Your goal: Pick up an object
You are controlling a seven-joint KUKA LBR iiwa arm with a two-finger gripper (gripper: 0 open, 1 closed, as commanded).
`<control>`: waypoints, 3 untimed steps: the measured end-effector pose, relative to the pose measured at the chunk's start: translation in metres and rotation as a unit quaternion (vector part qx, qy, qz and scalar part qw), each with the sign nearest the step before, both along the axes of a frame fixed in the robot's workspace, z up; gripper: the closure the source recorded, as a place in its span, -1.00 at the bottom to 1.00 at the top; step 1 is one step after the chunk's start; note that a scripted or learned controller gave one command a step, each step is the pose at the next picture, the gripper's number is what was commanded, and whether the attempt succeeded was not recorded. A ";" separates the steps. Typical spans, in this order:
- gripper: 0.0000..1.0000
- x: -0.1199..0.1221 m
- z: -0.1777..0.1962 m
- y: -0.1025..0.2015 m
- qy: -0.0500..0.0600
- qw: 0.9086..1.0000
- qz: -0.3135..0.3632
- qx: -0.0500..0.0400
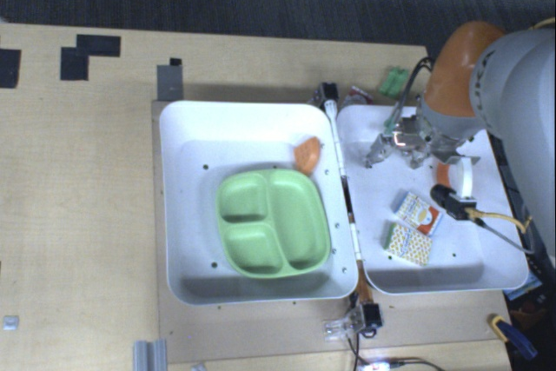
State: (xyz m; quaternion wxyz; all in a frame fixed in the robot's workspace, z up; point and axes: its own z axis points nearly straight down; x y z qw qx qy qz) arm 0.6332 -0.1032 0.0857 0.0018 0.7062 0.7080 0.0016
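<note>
Your hand (397, 154) hangs over the far half of the right bin (434, 281), close to the wall it shares with the left bin (187, 187); you cannot tell from this slant whether it is apart or together, and nothing shows clamped in it. The bare white floor under and to the left of the hand gives you room, as does the near strip of that bin along its front rim. The likeliest things to pick lie just nearer than the hand, toward the bin's middle: an upper packet (417, 213), pale with a red patch, and a lower packet (409, 243), speckled yellow and green, the two flat, tilted and almost touching. In the left bin a green divided tray (274, 221) takes up most of the floor, leaving narrow margins, and an orange lump (307, 154) sits against the far right wall just beyond the tray. The tan worktop (78, 213) lies open to the left.
</note>
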 end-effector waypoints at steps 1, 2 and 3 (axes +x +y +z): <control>-1.00 0.037 0.000 0.007 0.000 1.000 0.002 0.000; 1.00 0.038 0.012 0.008 -0.002 1.000 0.003 0.000; -1.00 0.038 0.012 0.008 -0.002 1.000 0.004 0.000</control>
